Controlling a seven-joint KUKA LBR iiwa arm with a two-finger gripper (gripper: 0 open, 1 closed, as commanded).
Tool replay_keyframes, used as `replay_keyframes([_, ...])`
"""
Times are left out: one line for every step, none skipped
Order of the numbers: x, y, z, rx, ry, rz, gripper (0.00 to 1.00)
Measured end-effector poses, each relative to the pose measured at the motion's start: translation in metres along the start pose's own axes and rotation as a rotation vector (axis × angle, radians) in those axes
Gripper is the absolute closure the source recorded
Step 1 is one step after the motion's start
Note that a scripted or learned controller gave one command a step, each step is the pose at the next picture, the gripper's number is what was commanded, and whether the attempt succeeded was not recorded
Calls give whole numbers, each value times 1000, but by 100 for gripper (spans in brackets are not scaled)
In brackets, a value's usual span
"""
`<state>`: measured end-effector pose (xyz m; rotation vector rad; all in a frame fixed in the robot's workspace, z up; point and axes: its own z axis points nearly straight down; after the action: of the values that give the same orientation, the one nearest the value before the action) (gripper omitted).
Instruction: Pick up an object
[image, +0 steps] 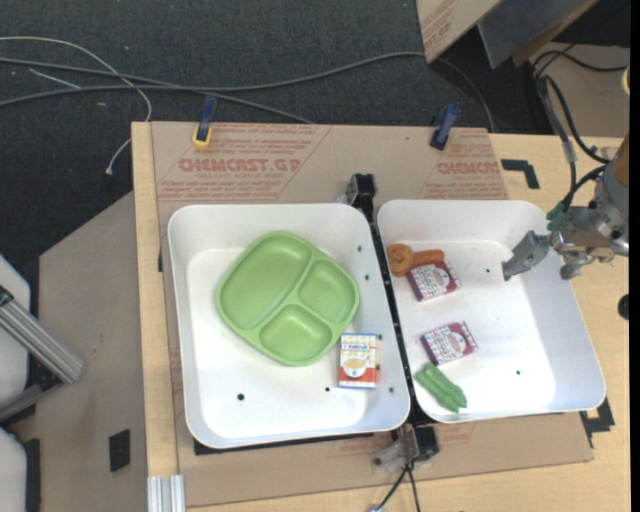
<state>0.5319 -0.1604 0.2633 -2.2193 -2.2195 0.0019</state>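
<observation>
Resting on: cardboard-covered bench (300, 160), dark carpet (250, 60) behind.
Gripper (522, 258): above right bin (590, 370), far side; opening unclear, nothing visibly held.
Objects: two purple packets (433, 282) (448, 343), near divider.

place: robotics lab or test workshop
bench (100, 300): plain board top, printed cardboard sheet (240, 160) clamped down with blue clips (205, 115)
bins: two shallow white bins (190, 330) side by side, toy-like test items inside, such as a green divided plate (288, 297) and small cartons (358, 360)
floor: dark carpet (300, 60), loose cables (90, 70) trailing across
machinery: grey robot arm (590, 225) at right edge, aluminium framing (35, 335) at left
</observation>
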Motion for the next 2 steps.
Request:
replay_keyframes([0, 0, -1, -2, 0, 0, 0])
replay_keyframes([7, -3, 56, -1, 0, 1, 0])
